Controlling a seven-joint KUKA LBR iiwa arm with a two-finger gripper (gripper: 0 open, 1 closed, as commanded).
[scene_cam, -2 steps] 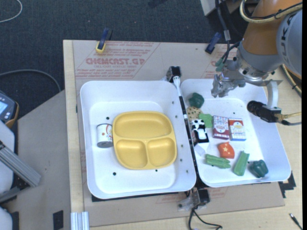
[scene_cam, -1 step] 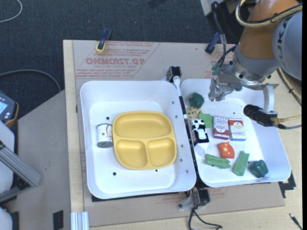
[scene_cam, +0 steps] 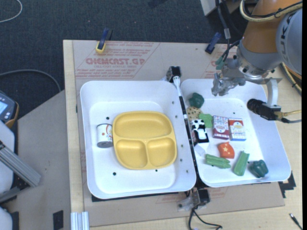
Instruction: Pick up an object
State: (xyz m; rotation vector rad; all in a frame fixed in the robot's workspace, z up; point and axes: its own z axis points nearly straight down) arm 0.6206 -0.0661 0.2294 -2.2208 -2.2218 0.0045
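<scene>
The claw (scene_cam: 221,89) hangs at the upper right of the frame, over the far end of the right bin (scene_cam: 280,150); whether it is wide or narrow I cannot tell, and nothing shows in its grasp

Nearest the lower edge of that bin lie a dark green pepper (scene_cam: 258,168), an upright-slanted green stick (scene_cam: 241,163) and a green pod (scene_cam: 217,161), all small toy foods, probably light hollow plastic, stiff and a bit slippery. The stick and pod look easiest to pinch across their narrow width. Just above them sits a red-orange piece (scene_cam: 226,150), rounded and likely to roll out of a pinch.

Further up, two small cartons (scene_cam: 229,128) lie flat side by side, touching; light and stiff, but their shared edge leaves no room for a finger between them. Left of those, against the bin wall, a black-and-white toy (scene_cam: 199,130) and a spotted piece (scene_cam: 193,113) crowd together.

Farthest, near the claw, lies a dark green lump (scene_cam: 196,100), the handiest target, best taken across its middle

In the left bin a yellow tray (scene_cam: 143,139) and a small can (scene_cam: 104,135) lie well apart from the claw
</scene>
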